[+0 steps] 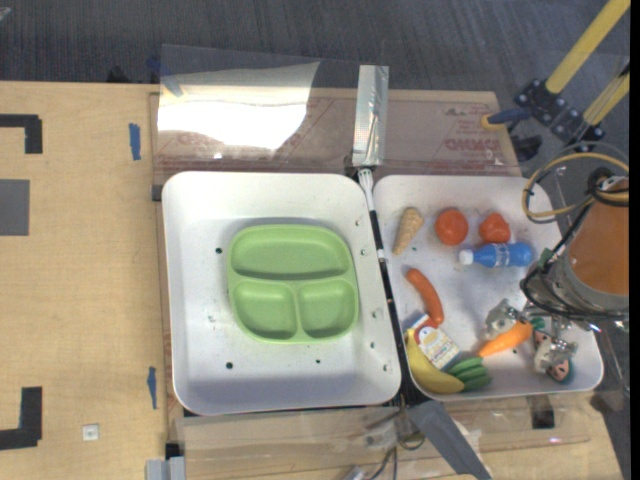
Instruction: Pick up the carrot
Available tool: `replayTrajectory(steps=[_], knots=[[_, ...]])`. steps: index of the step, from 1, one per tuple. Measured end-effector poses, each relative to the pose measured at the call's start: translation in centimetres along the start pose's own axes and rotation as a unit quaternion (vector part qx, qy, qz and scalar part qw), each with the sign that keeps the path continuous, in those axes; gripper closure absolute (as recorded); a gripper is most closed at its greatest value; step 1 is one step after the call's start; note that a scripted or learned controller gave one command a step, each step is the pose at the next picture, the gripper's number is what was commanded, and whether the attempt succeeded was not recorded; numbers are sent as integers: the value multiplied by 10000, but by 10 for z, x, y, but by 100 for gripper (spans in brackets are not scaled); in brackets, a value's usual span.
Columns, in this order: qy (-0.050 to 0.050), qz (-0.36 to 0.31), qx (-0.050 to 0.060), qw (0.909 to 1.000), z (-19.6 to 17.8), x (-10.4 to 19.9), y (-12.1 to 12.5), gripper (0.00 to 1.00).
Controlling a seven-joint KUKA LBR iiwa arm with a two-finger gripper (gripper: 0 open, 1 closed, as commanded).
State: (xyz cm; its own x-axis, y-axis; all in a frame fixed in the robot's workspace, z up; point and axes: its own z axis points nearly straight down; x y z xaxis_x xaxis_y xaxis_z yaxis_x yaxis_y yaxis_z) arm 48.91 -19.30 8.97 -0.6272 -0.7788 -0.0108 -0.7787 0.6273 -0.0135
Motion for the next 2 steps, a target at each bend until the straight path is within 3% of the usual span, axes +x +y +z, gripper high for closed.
replayTrajectory(steps=[1, 2], knots=[[18, -85, 4, 10000, -1, -31, 28, 0], [-44, -97, 42, 9999, -13, -38, 27, 100]])
